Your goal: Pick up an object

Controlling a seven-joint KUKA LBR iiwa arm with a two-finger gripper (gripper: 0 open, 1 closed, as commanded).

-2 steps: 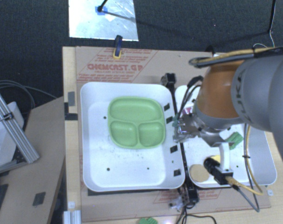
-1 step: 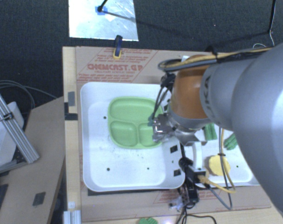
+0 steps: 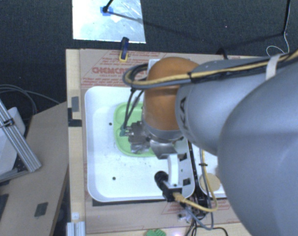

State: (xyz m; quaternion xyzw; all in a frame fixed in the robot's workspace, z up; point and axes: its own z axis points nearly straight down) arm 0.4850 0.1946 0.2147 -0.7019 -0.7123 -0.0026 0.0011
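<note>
Toward the left, a shallow white bin (image 3: 97, 146) is seen on the bench, and a light green object (image 3: 123, 132) lies in its upper middle part, partly covered on its right side by the arm. The gripper (image 3: 135, 140) is placed directly over the green object's right edge, but its tip is hidden beneath the wrist hardware, so what it has hold of, if anything, cannot be told. Further right, the grey arm (image 3: 247, 132) with its orange band (image 3: 163, 100) is seen above the bin.

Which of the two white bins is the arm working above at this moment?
The left bin, the one with the light green object lying in it. The arm's wrist hangs directly above it; the right bin is mostly covered by the arm's grey body.
</note>
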